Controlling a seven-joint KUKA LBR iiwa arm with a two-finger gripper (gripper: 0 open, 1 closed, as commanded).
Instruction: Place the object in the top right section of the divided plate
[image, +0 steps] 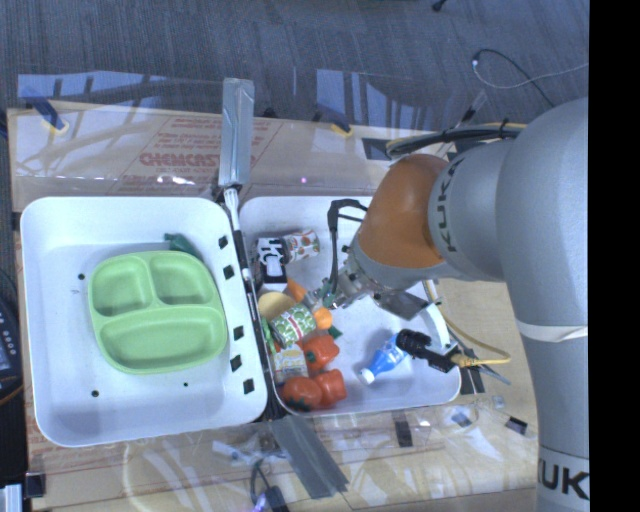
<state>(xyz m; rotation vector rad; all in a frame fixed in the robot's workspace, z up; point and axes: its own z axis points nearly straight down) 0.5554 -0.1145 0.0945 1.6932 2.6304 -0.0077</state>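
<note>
Though over right bin, gripper mostly hidden by wrist.

A single fixed camera looks down from above the counter at a slant, far enough off to take in both white bins side by side. The slant shows in how the counter's far edge, with a strip of dark carpet beyond it, lies along the top of the view, and the near edge along the bottom. The arm enters from the right and stands nearest the lens, so its grey bulk and orange band loom large. The end effector sits just right of centre, over the right bin; the left bin with the green divided plate lies well to its left.
</note>
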